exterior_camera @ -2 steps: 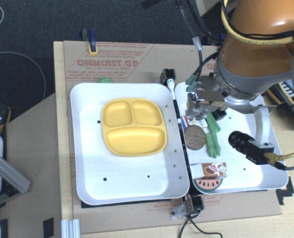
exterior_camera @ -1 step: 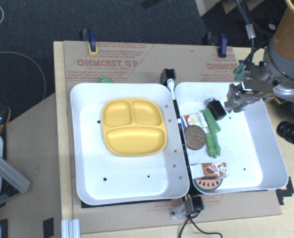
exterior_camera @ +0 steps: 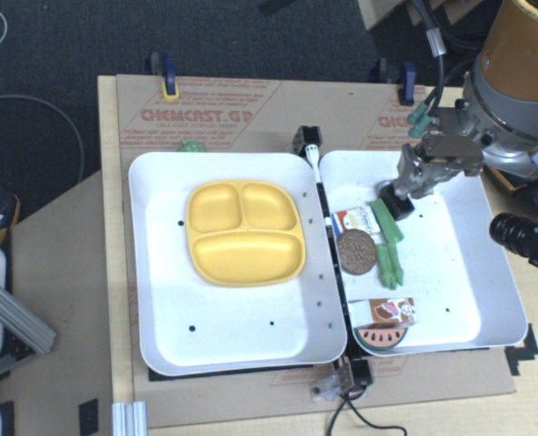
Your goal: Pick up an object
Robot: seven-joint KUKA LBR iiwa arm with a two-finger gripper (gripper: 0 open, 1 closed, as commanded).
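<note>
While two white bins [exterior_camera: 151, 271] sit on brown board [exterior_camera: 114, 153], dark carpet [exterior_camera: 69, 25] behind, end effector [exterior_camera: 398, 198] grip unclear.

You'll find the divided plate [exterior_camera: 245, 232] in the left bin [exterior_camera: 160, 271]; the cookie [exterior_camera: 356, 252], bean pod [exterior_camera: 388, 243] and watermelon slice [exterior_camera: 381, 338] lie in the right bin [exterior_camera: 469, 280].

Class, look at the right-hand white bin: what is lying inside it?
Inside the right bin: a green bean pod, a brown cookie, a small red-and-white packet, a brown packet and a watermelon slice. The gripper covers the pod's top end.
</note>
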